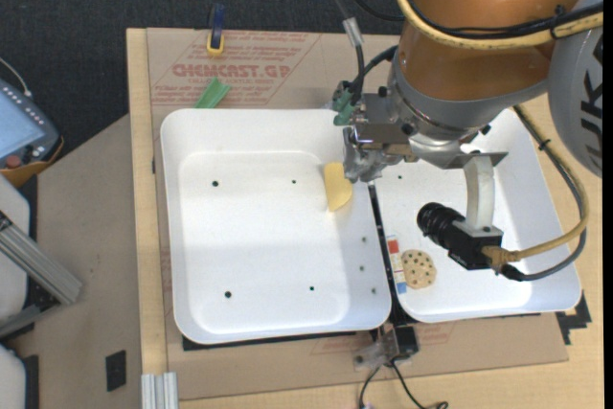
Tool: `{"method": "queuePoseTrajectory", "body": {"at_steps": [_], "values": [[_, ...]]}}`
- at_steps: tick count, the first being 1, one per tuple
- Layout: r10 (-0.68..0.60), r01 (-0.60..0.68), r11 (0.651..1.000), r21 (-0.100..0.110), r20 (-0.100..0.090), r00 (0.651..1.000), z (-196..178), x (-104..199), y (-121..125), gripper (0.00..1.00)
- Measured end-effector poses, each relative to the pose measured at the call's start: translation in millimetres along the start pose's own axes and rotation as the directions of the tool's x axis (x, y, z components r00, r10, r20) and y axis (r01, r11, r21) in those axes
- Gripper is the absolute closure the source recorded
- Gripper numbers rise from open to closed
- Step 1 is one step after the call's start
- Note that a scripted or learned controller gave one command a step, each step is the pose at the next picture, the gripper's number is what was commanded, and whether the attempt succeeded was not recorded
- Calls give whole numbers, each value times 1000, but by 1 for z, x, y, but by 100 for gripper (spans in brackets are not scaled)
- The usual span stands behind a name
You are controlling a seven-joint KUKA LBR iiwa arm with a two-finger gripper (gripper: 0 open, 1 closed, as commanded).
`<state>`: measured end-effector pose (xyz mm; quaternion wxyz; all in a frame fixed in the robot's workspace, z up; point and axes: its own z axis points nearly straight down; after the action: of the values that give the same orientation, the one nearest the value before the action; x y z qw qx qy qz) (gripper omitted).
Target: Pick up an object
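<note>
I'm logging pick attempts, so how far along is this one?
Done: the hand is down at the left bin's right wall, beside the yellow piece. In hand: nothing visibly gripped; the piece lies on the bin floor. Left: grasp and lift it. The cookie sits in the right bin.

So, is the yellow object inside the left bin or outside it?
Inside: the yellow object lies on the left bin floor, near its right wall, just below the gripper.
</note>
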<state>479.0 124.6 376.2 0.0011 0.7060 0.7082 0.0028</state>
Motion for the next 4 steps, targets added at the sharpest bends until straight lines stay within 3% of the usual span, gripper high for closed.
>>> {"method": "queuePoseTrajectory", "body": {"at_steps": [1, 2, 3, 4], "values": [[-2, 2, 1000, -5, -2, 1000, -82, 35, 1, 100], [1, -1, 1000, 2, 2, 1000, -87, 33, 1, 100], [8, -8, 1000, 23, 8, 1000, 91, 5, -2, 100], [16, -16, 1000, 8, 5, 1000, 82, -105, -1, 100]]}}
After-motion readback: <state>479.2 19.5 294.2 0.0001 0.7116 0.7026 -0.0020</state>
